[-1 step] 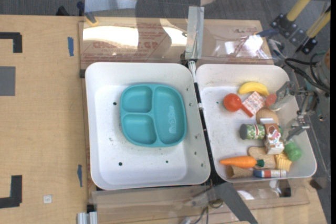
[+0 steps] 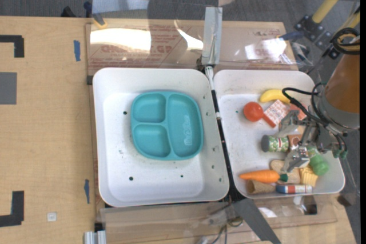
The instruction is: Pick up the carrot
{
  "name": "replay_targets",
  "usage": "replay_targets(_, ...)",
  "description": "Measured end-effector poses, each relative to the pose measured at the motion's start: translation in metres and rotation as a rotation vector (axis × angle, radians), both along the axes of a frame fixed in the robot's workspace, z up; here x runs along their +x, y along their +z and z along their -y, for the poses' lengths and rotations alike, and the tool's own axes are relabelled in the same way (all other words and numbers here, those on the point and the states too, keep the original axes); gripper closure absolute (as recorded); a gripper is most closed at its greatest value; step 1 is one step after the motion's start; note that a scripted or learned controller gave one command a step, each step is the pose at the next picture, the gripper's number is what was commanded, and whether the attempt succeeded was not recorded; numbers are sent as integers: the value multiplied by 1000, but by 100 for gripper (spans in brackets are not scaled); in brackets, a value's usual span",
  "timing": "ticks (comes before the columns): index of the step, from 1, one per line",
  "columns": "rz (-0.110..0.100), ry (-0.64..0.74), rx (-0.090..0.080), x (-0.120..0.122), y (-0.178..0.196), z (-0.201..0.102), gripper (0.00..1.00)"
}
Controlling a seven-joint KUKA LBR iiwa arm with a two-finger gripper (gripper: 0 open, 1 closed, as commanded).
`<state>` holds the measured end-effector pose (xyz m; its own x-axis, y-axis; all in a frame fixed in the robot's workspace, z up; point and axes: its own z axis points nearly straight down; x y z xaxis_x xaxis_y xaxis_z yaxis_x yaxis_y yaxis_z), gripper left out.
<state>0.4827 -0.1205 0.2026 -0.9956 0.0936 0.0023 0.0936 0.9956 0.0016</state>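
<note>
The carrot (image 2: 260,176), orange with a green stub at its right end, lies flat near the front edge of the right bin (image 2: 229,86). My gripper (image 2: 296,158) hangs low over the right half of that bin, just right of and slightly behind the carrot's stub end. It sits among other small items, and nothing is seen held in it. The grey arm with its orange band (image 2: 349,86) comes in from the right edge.
Around the gripper lie a green can (image 2: 277,143), a red-and-white box (image 2: 277,113), a red round toy (image 2: 253,111), a banana (image 2: 273,94), a green piece (image 2: 319,166) and a marker tube (image 2: 294,188). The left bin (image 2: 108,123) holds a teal divided plate (image 2: 167,124).
</note>
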Motion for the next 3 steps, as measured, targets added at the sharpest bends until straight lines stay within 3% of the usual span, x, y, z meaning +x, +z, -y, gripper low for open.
replay_targets(1,24,292,-8,3,-100,-17,0)
replay_targets(2,22,584,-6,11,-112,-8,0)
replay_targets(3,21,820,-13,12,-112,-24,0)
